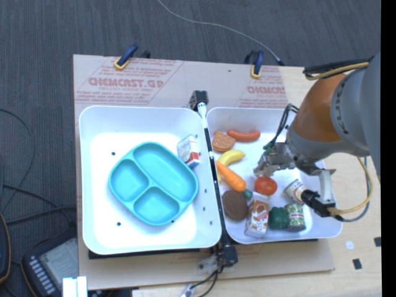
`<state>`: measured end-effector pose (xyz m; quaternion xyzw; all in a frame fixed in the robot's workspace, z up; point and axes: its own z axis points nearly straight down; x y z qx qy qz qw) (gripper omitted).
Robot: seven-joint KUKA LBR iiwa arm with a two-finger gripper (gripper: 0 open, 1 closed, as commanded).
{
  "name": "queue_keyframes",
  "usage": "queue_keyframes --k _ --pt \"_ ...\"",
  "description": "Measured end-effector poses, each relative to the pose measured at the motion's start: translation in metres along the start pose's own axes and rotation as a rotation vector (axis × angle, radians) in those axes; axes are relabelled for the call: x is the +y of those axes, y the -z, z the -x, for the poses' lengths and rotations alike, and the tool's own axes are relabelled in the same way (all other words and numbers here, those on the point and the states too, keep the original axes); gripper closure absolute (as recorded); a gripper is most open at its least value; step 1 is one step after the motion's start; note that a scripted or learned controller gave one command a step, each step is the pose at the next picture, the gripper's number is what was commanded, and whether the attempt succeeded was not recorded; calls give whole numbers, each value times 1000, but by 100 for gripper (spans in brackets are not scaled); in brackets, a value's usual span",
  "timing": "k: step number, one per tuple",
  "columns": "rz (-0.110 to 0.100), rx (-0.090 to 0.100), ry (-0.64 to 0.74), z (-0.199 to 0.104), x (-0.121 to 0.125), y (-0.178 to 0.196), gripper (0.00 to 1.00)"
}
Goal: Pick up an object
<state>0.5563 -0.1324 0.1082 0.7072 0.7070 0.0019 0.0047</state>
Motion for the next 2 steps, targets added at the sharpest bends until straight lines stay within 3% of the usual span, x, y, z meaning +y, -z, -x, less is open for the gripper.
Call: queue_keyframes --k 1,2 --pt "0 0 0 0 0 0 0" --pt "4 -2 -2 -21 -47 -19 0"
